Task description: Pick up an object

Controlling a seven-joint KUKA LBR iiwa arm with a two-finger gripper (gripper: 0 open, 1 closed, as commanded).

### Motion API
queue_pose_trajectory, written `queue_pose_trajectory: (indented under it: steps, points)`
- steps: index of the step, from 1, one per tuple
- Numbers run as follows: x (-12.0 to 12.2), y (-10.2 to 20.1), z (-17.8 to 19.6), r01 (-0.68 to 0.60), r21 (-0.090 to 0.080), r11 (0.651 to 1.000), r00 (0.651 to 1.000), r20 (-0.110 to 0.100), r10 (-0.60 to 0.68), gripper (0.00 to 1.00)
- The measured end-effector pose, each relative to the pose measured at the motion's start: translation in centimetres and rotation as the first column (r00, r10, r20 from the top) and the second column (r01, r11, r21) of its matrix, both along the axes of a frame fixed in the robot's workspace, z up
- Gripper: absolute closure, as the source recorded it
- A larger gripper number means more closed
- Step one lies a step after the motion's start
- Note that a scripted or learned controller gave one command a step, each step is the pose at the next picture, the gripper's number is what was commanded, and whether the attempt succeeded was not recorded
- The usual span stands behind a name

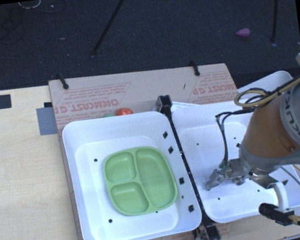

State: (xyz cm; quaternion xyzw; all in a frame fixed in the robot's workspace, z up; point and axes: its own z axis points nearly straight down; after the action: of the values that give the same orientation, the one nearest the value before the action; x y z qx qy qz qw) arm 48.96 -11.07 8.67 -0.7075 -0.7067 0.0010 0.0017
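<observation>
A light green plate (140, 179) with three compartments lies flat in the middle of the left bin (83, 154). My gripper (215, 179) is low over the floor of the right bin (207, 136), near its middle and pointing left toward the divider between the bins. It is well apart from the plate, with the bin walls between them. I see nothing at its tip. The grey and orange arm (273, 132) covers the right part of that bin.
A small red object (123, 112) sits just behind the left bin's far rim, on the cardboard sheet (135, 91). Black clips (164, 104) join the bins along the divider. Cables (247, 100) loop above the arm.
</observation>
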Motion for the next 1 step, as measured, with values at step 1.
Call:
queue_pose_trajectory:
  steps: [1]
  points:
    - [0.05, -0.14, 1.26, 0.006, 0.001, 1.0, 1.0, 0.001, -0.006, 1.0]
